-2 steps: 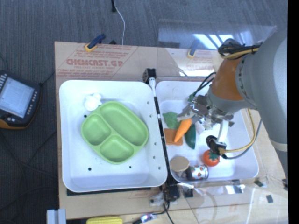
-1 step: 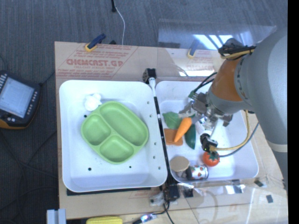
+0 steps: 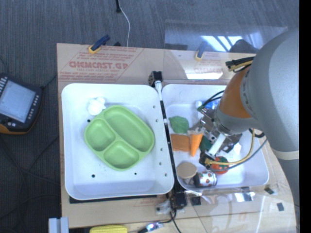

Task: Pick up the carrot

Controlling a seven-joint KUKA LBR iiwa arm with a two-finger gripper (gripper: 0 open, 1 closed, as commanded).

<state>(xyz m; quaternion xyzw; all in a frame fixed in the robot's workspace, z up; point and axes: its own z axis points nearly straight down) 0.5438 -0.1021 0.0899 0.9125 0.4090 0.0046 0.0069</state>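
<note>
The carrot [image 3: 196,142] is a small orange cone lying in the right bin [image 3: 252,174], near its left side, with the tip pointing down. My gripper [image 3: 209,141] hangs low over the bin just to the right of the carrot, touching it or nearly so. The wrist and cables hide the gripper's lower end. I cannot tell whether the carrot is held.
An orange block [image 3: 179,142] lies against the carrot's left side, with a green leafy piece [image 3: 179,124] above it. A brown round piece [image 3: 186,169], a dark can [image 3: 206,179] and a red-and-green item [image 3: 220,164] lie below. The left bin [image 3: 77,174] holds a green divided plate [image 3: 120,137] and a white object [image 3: 95,106].
</note>
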